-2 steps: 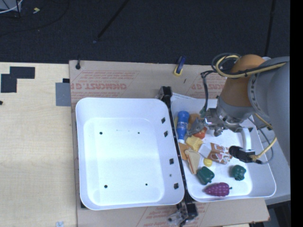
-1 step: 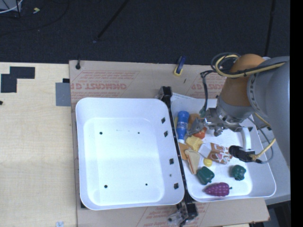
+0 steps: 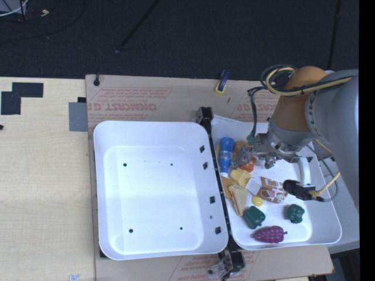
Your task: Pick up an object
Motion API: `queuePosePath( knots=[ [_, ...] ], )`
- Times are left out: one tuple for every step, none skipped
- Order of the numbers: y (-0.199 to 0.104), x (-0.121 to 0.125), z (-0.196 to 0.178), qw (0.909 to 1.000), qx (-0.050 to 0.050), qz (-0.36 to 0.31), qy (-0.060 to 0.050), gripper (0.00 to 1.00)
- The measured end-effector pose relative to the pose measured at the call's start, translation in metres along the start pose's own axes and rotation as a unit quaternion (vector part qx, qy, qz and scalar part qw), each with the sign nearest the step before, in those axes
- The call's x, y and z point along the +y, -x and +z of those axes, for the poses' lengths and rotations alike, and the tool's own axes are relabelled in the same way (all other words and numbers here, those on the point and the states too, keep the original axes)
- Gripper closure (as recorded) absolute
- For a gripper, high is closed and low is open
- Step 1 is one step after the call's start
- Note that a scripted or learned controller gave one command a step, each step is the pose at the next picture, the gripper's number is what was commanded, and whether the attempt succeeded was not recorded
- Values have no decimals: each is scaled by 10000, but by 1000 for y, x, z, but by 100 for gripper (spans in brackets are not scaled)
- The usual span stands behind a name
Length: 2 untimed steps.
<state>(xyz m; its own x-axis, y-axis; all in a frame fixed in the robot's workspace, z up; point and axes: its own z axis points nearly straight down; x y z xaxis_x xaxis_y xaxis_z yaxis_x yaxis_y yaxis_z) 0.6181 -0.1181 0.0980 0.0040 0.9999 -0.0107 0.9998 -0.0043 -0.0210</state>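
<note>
The right bin (image 3: 328, 230) holds several small items. A blue bottle (image 3: 225, 152) lies along its left wall, with an orange piece (image 3: 245, 164) and a yellow block (image 3: 240, 177) beside it. Lower down are a tan wedge (image 3: 237, 199), a printed snack packet (image 3: 271, 189), a small yellow ball (image 3: 256, 202), a dark green pepper (image 3: 254, 217), a purple berry cluster (image 3: 268, 235) and a green toy (image 3: 295, 213). My gripper (image 3: 251, 154) is low over the upper part of this bin, just right of the blue bottle and above the orange piece. The wrist hides what is directly under it.
The left bin (image 3: 105, 157) is a large white tray sharing a black divider (image 3: 214, 174) with the right bin. The grey arm (image 3: 328, 116) enters from the right, with cables looping above the wrist and a black connector (image 3: 296, 188) over the bin. A yellow-blue clamp (image 3: 222, 82) sits on the back board.
</note>
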Motion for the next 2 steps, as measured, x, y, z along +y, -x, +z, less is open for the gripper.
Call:
queuePosePath(
  knots=[
    [0,0,0,10000,-2,-1,-1,0],
    [0,0,0,10000,-2,0,-1,0]
  ],
)
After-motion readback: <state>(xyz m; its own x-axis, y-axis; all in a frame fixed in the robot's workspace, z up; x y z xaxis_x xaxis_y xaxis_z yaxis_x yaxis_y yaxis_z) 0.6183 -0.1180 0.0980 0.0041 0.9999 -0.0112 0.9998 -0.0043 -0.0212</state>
